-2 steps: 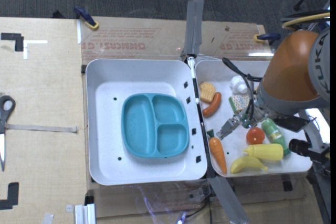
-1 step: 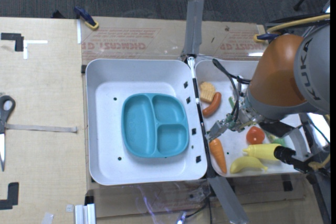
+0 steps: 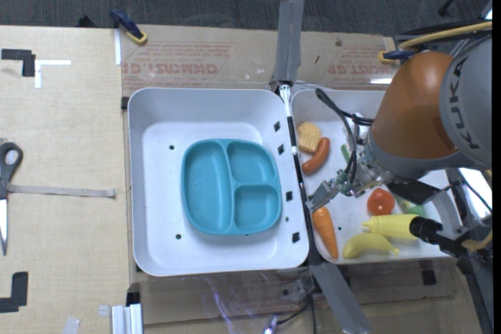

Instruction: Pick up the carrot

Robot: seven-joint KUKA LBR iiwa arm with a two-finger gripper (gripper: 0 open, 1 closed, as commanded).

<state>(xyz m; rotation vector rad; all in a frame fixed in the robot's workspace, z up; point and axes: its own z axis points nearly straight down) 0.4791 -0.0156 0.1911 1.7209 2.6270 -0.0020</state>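
Lying near the front left corner of the right bin (image 3: 354, 258), the carrot (image 3: 325, 231) points its tip forward, with a banana (image 3: 369, 246) just to its right. Just above its top end hangs the end effector (image 3: 335, 188); whether it is open or closed cannot be told. A sausage (image 3: 316, 156) lies farther back. The left bin (image 3: 149, 192) holds a teal plate (image 3: 232, 186).

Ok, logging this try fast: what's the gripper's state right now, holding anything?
Gripper: cannot be told whether open or closed; it sits just above the carrot in the right bin, with nothing visibly held.
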